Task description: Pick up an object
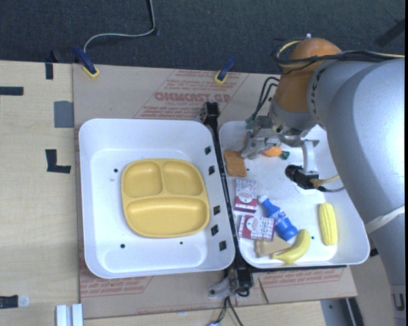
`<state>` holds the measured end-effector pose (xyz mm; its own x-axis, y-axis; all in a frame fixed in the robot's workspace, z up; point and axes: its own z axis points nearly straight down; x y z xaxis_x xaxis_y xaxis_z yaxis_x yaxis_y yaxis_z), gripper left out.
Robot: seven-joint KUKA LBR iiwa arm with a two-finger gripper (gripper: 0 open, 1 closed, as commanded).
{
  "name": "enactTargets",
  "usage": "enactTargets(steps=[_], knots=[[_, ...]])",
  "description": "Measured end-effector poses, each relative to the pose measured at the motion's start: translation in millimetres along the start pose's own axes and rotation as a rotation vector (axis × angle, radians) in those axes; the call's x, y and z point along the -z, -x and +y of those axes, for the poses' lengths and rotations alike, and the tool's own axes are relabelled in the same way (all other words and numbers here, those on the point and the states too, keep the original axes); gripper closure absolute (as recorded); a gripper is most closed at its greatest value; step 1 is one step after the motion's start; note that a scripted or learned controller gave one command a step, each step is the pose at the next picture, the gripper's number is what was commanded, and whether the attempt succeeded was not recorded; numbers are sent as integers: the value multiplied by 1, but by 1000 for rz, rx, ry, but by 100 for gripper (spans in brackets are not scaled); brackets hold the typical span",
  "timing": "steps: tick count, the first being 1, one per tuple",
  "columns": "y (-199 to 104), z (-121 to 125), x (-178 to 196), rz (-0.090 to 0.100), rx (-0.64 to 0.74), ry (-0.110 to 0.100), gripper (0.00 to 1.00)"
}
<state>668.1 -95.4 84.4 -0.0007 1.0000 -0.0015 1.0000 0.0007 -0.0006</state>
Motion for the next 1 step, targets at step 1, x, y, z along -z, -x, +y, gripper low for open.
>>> enactTargets(steps=[1], knots=[[1, 0, 0, 0, 0, 0, 0]])
